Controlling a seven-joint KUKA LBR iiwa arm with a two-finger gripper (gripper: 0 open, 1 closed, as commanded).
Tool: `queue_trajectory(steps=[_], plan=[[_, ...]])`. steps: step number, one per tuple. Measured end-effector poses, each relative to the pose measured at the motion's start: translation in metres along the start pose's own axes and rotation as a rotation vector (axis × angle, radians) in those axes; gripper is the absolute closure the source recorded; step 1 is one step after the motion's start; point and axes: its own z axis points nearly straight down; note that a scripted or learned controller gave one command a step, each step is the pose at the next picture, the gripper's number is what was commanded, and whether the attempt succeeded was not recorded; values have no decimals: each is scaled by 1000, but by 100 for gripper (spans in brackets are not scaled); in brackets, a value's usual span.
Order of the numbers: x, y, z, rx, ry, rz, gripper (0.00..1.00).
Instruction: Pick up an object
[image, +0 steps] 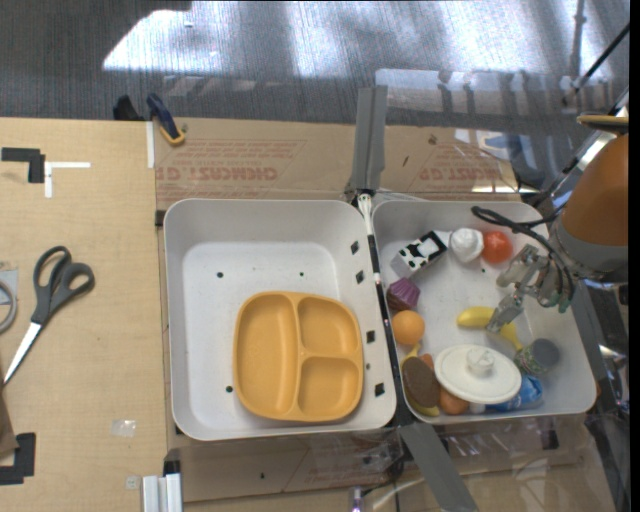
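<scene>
Banana (478, 318), yellow, lies in the right bin (570, 405) just at my gripper's (512, 300) seven o'clock, nearly under the fingertips. My fingers hang spread above it with nothing between them. At my twelve o'clock sits a red ball (497, 246), with a white knob-shaped piece (466, 241) beside it and a black-and-white cow toy (418, 252) further toward ten. At six o'clock a white lidded dish (480, 373) crowds the near rim. An orange ball (407, 327) rests against the dividing wall at nine. Bare white floor lies between me and the bin's centre. Past the wall, the left bin (190, 330) holds a yellow divided plate (298, 356); scissors (45, 300) lie on the bench beyond.
</scene>
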Motion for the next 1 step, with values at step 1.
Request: queue_trajectory(steps=[1], plan=[[-2,1,-11,0,-6,-3,100]])
